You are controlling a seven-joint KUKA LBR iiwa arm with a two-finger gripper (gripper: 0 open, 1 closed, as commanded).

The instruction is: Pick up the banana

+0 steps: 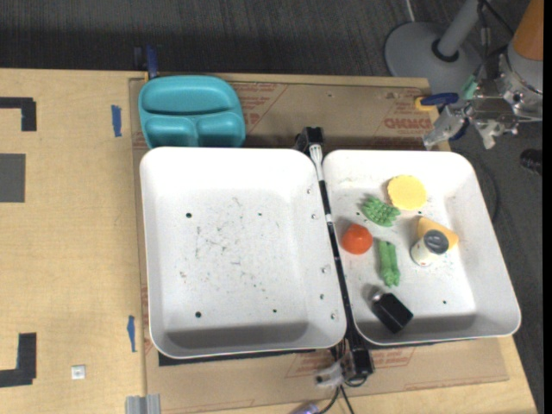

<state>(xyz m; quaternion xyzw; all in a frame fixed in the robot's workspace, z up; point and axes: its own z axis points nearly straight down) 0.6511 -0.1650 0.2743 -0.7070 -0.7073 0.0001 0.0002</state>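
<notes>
Pincer is seen beyond the right bin's far-right corner; its finger state cannot be told.

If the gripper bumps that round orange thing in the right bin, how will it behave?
The round orange thing looks ball-shaped, so it would probably roll. It lies near the left wall of the right bin, which might stop it. Smooth-looking, so perhaps slippery.

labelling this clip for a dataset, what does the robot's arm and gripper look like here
The arm enters at the upper right: an orange band shows on its wrist above pale grey metal. Below it the gripper is a cluster of silver-grey metal parts with a blue piece, a small green accent and a yellow tab on its left side. Fine detail is too small and blurred to tell.
</notes>
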